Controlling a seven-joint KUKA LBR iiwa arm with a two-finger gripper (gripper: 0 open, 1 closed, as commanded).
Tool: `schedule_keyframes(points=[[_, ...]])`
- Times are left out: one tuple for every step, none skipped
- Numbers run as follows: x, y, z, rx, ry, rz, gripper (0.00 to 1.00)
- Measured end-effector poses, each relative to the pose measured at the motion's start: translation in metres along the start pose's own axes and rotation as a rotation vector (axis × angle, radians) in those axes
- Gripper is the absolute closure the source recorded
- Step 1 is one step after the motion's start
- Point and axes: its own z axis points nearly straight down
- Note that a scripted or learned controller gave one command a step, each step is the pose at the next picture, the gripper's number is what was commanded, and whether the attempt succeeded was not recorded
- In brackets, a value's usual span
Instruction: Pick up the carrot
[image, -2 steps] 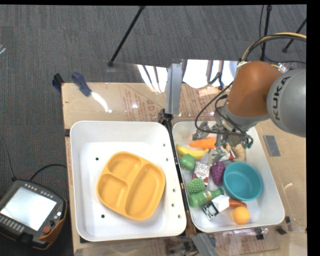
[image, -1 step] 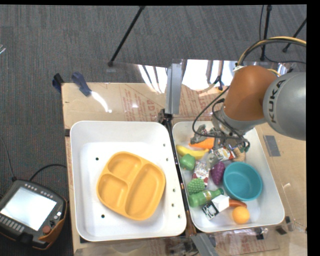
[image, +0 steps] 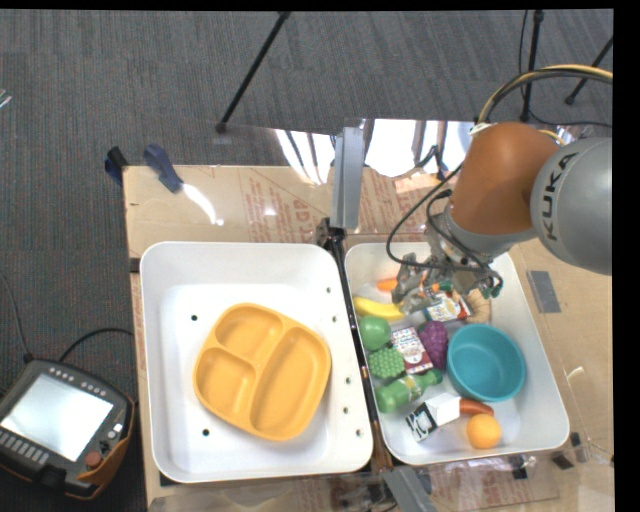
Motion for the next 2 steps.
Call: schedule_keyframes(points=[[0.001,0.001,0.002,-0.001,0.003,-0.001,0.0],[0.002,0.005,0.014,-0.004,0.01,-0.034,0.0]])
